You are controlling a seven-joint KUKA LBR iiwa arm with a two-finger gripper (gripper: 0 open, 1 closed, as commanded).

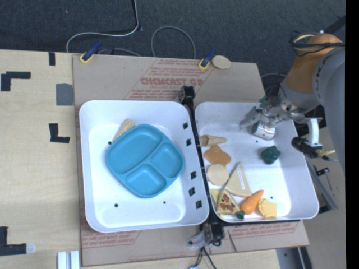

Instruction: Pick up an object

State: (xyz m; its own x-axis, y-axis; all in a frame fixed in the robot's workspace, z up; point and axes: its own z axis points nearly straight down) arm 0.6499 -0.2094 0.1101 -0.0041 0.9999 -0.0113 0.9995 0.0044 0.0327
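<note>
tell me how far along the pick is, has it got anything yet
Done: the arm has reached into the right bin, with the gripper over bare floor near its top. In hand: nothing visible between the fingers, and I can't tell if they are open or shut. Left: the whole pick. The green object lies closest, just below the gripper; the carrot and pizza slice sit lower in the bin, untouched.

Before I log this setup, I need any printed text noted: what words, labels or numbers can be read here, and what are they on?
"CHICKCAST CR...": red print on the brown cardboard sheet under the two white bins; blurred, so this reading is uncertain.
More red print at the cardboard's front edge: too small to read.
Black marks on the wooden bench: shapes, not letters.
</note>
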